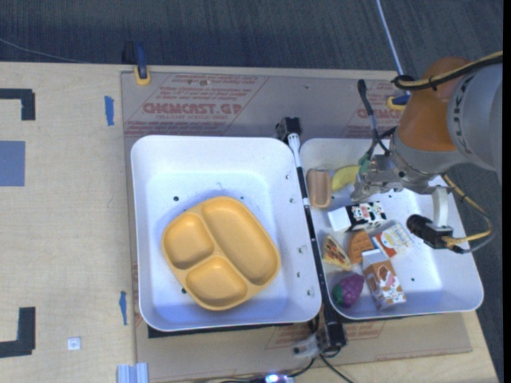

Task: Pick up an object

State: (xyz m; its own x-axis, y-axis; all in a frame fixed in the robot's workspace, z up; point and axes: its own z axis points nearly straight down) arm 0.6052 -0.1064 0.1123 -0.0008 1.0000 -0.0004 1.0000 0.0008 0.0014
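One tool [369, 183] here, hanging low over the far part of the right bin [463, 282], and honestly I can't tell how it's set or whether it has anything; the wrist blocks that bit. Using the tool as the landmark: the little black-and-white carton [364, 213] sits just nearside of it, almost under it, so that's my guess for the target. A yellow banana-looking thing [345, 177] is just to its left, with a tan cup [319, 187] further left against the bin wall. Nearer the camera than the carton are an orange snack box [382, 282], a couple of small packets and a purple-green piece [347, 290] by the near wall. Well left of the tool, the other bin [152, 174] holds a yellow divided plate [219, 251].

Carton looks light and stiffish, probably crushable, maybe a bit slick. I'd pinch it across the narrow flat sides, not the corners.
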